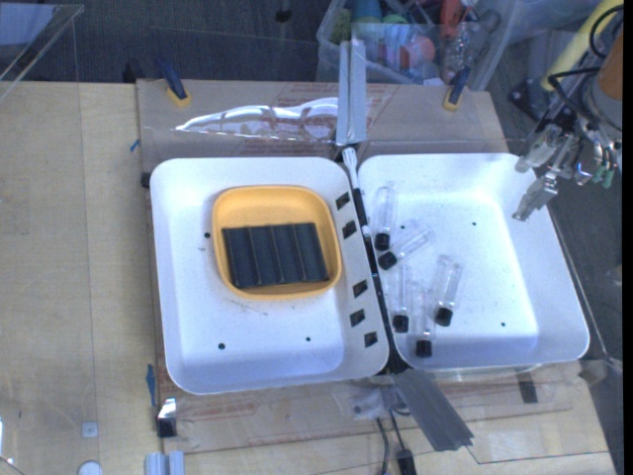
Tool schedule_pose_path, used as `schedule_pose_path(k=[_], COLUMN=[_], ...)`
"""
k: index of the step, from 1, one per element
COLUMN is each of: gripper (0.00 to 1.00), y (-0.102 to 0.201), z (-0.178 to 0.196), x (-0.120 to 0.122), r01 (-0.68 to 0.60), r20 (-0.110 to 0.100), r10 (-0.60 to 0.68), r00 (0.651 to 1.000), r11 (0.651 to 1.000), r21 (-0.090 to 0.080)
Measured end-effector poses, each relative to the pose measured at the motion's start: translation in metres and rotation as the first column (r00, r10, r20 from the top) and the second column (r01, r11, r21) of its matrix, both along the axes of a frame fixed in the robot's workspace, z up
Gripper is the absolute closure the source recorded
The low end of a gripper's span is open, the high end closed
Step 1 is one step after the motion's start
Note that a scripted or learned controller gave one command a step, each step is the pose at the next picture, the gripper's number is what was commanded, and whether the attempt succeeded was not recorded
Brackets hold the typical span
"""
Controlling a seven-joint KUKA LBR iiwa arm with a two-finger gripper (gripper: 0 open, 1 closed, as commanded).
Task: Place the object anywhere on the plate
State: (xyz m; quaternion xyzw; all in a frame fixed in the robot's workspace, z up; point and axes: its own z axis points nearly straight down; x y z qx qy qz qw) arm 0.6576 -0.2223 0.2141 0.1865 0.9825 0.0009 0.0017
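Camera view: vials scattered beside plate

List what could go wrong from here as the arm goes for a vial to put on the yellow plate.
1. The clear vials lie clustered and some touch in the right bin, so a grasp may slip or catch two.
2. Several sit close to the divider, which may block a descent.
3. The dark ridged insert covers most of the yellow plate; a round vial could roll there.
The gripper is at the bin's right rim.
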Motion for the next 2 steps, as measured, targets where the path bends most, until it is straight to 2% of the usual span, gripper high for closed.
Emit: schedule_pose_path(k=[1,2], gripper=[0.00,0.00], y=[0.000,0.001], z=[-0.009,0.017], x=[0.001,0.006], r01=[-0.356,-0.594], r20=[0.001,0.006], r10=[0.356,0.594], r00=[0.935,0.804], r11=[0.935,0.804], r21=[-0.001,-0.007])
